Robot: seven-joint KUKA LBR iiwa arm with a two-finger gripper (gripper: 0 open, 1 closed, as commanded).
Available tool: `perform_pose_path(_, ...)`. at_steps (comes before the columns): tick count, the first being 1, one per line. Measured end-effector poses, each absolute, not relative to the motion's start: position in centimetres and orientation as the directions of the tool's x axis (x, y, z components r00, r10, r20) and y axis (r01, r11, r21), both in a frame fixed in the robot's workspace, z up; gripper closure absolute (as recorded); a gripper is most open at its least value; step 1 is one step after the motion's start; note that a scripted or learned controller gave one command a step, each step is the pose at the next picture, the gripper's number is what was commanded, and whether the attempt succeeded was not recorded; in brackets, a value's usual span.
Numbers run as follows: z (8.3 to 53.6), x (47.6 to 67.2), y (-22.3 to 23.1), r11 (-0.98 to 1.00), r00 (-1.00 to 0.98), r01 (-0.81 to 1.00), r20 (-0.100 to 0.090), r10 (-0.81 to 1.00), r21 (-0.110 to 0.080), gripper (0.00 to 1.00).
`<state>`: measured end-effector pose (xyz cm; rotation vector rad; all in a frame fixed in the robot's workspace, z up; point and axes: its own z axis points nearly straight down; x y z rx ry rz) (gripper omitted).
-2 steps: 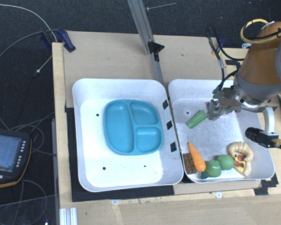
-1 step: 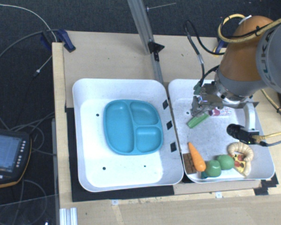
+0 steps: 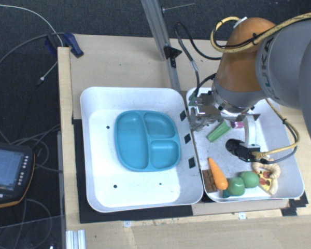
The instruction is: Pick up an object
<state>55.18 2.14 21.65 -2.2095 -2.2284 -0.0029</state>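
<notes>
The grey arm (image 3: 293, 61) is reaching in from the right and hanging over the right bin (image 3: 286, 139), with its orange band above the wrist sitting over that bin's far side. The claw (image 3: 203, 113) is hovering low at the bin's far left corner, just beside the wall that is dividing the two bins. Whether the claw is spread or pressed together cannot be told from this angle, and nothing is showing in its grasp.

The things to pick are all lying in the right bin. A green cylinder (image 3: 217, 132) is lying tilted just beside the claw, towards the middle of the bin. A carrot (image 3: 217, 174) is lying near the front left corner, with a small brown block (image 3: 208, 178) touching its left side. A green rounded toy (image 3: 243, 183) is sitting just right of the carrot's thick end, and a pale yellow toy with red marks (image 3: 267, 175) is resting against the front right wall.

The left bin (image 3: 98, 180) is holding a blue divided plate (image 3: 146, 140), lying flat near its middle, well apart from the claw. Both bins are sitting side by side on the bench (image 3: 119, 61)
</notes>
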Motion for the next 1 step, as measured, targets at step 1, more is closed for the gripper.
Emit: perform_pose_path(1,21.56,54.44,8.31,0.008,-0.008,1.0,0.003,1.0,-0.002,1.0)
